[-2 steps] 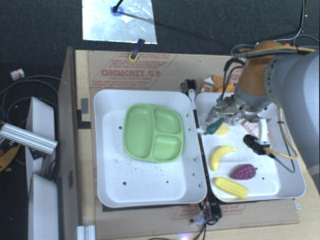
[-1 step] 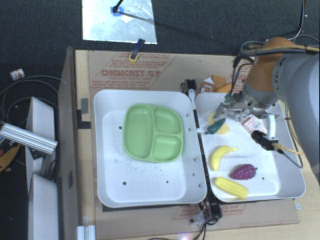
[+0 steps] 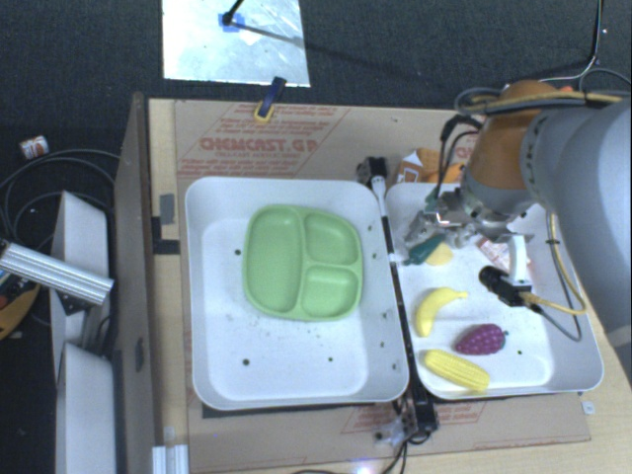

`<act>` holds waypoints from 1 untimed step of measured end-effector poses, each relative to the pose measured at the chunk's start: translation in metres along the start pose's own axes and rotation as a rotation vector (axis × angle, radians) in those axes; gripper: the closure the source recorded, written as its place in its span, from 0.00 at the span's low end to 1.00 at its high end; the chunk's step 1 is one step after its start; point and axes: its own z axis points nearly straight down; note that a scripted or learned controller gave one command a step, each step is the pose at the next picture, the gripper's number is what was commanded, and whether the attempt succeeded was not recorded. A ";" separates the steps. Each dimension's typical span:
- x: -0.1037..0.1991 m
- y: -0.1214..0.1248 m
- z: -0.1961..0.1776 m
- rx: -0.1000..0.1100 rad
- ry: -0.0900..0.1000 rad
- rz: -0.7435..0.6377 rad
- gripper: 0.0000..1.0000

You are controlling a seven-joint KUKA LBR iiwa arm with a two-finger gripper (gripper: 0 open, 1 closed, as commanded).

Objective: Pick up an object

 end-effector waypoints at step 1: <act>0.000 0.001 -0.011 -0.004 0.001 -0.001 1.00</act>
